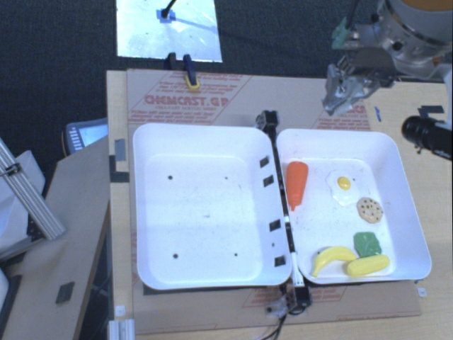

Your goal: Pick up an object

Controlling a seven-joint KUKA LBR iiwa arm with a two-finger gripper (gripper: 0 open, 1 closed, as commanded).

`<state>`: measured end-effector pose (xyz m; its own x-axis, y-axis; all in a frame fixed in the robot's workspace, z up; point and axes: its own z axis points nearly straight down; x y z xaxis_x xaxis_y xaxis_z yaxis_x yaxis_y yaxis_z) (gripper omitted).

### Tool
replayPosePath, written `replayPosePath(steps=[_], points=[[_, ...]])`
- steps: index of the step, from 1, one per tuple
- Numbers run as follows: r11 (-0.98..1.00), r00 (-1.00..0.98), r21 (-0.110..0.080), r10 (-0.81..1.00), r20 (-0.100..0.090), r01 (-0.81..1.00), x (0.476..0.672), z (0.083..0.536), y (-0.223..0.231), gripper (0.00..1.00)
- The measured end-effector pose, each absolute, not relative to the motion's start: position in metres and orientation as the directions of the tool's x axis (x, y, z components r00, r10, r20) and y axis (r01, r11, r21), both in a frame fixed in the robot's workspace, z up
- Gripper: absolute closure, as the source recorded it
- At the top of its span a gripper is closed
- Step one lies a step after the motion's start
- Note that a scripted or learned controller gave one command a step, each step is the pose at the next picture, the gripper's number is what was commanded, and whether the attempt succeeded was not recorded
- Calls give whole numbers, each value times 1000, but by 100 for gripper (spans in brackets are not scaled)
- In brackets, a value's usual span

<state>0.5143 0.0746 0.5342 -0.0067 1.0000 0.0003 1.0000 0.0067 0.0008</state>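
Bench [117, 161] carries a brown board printed "CHEMCAST GP" [187, 99], and the two white bins sit on it side by side, touching along a black-clipped seam down the middle. Left bin [145, 190] shows bare floor with a few small dark dots. Right bin [400, 183] holds all the objects.

Arm [417, 20] comes in at the far right, grey with the orange band at the top edge of the view. Gripper [343, 99] hangs above the board just beyond the far rim of the right bin, near its far-left corner, well clear of every object. Jaw state: cannot tell (the metal fingers blur into one pale mass from this angle). Nothing is visible between them.

Objects in the right bin, biggest first:
- carrot [296, 183], orange, lying lengthwise near the seam at the far-left part of the bin, narrow end pointing near.
- banana [331, 258], yellow, curved, at the near edge.
- yellow oblong piece [368, 265] just right of the banana, touching or nearly so (can't tell what it is).
- green piece [367, 243] right behind that yellow piece, touching it.
- fried egg [343, 186], white with yellow yolk, mid-bin toward the far side, right of the carrot.
- cookie [369, 209], round, speckled, just near-right of the egg.

Far left off the bench: a shiny metal sheet [168, 20] on dark carpet.
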Motion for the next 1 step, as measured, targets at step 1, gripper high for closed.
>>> replayPosePath(steps=[1], points=[[5,-5,3,1000,1,1000,514,535,90,100]])
